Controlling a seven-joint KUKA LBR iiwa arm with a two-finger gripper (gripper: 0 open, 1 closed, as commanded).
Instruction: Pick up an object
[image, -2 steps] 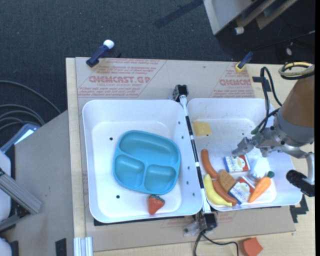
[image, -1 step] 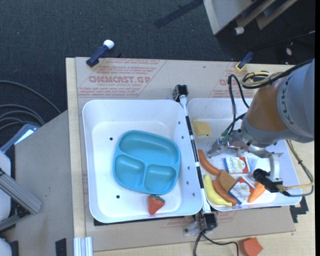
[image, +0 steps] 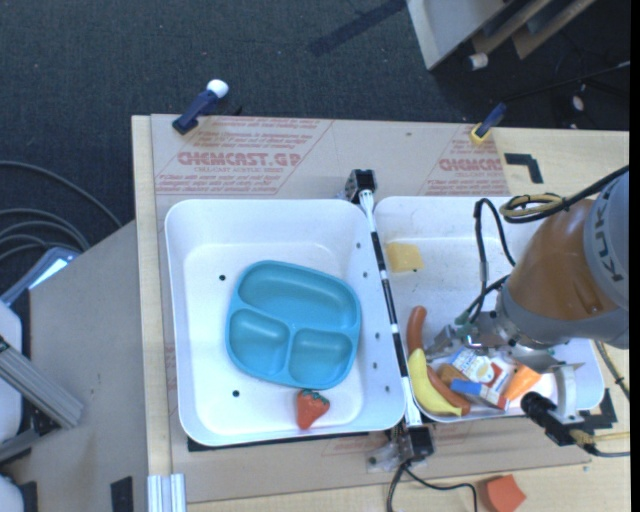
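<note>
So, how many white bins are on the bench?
2. The left bin holds a blue plate and a strawberry. The right bin holds the pile of items under the arm.

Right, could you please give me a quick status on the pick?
Hand low in right bin, over the food pile. Banana, hot dog, carton crowded together. Strawberry, blue plate in left bin.
</note>
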